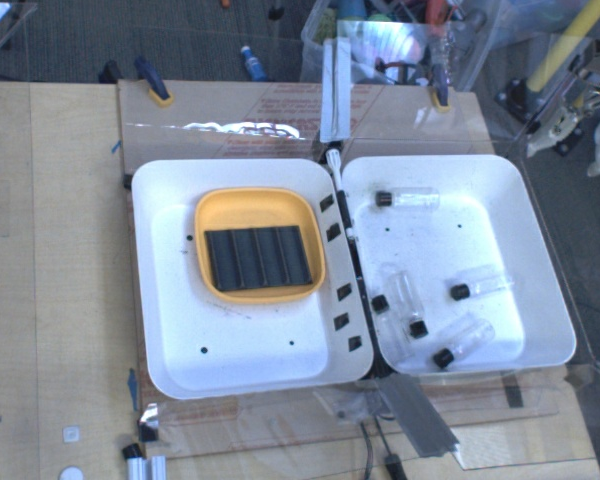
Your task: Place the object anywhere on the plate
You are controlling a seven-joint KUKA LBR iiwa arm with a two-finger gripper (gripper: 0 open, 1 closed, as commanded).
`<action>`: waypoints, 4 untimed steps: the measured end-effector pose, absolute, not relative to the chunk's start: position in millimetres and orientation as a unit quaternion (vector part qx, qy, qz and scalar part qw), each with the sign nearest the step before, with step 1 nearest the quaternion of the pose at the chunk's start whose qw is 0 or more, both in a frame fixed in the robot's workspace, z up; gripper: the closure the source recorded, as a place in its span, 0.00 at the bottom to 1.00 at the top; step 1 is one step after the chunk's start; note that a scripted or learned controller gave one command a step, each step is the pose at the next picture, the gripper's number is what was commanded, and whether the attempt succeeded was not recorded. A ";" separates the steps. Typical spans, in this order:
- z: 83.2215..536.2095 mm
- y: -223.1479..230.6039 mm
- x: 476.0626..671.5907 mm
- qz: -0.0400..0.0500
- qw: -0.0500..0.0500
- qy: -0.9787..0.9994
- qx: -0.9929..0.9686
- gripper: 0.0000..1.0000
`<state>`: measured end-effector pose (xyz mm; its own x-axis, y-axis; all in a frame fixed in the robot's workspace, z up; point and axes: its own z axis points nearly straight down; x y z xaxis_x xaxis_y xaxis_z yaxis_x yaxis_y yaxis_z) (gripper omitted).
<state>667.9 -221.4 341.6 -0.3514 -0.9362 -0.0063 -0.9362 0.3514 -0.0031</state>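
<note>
Yellow plate (260,208) in left bin (170,268), dark ribbed insert (258,257) on it. Clear black-capped vials (408,199) scattered in right bin (500,218). Red print on taped sheet (270,128) unreadable. Gripper state: cannot tell.

Yellow plate (260,208) with black ribbed insert (258,258); white bins (230,368)

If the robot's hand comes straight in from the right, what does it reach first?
Likely the right bin and its vials; the plate lies beyond, in the left bin. How high it would travel can't be judged.
</note>
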 end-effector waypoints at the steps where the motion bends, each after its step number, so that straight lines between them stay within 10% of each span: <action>1: 347.9 -221.1 668.2 -0.001 0.004 0.728 -0.685 0.00; 4: 326.1 -209.2 668.3 -0.002 0.002 0.316 -0.949 0.00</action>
